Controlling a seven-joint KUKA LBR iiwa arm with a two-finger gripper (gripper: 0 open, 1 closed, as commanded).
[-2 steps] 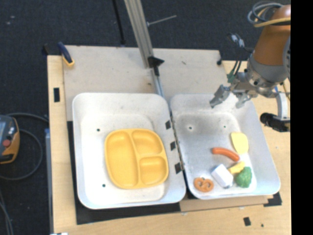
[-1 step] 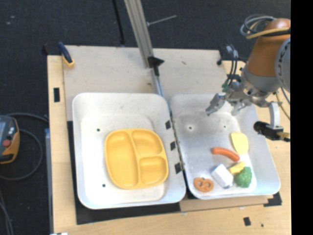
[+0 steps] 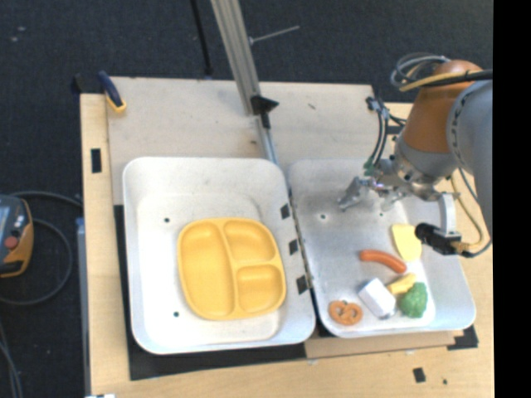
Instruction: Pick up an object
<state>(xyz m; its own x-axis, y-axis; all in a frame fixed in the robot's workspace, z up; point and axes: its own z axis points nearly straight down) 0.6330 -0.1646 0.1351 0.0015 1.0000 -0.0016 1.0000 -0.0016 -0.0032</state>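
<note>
- The left bin [image 3: 145, 189] holds a yellow divided plate [image 3: 231, 267] with three compartments, lying flat near its middle.
- The right bin [image 3: 328, 239] holds its items in the near right corner: a pretzel [image 3: 345, 312], a white block [image 3: 376, 297], a broccoli floret [image 3: 413, 299], a small yellow piece [image 3: 402, 284], a hot dog sausage [image 3: 383, 260] and a yellow cheese wedge [image 3: 406, 241].
- The gripper [image 3: 365, 191] hangs over the far part of the right bin, with nothing between its fingers; whether they are apart or together cannot be told.
</note>
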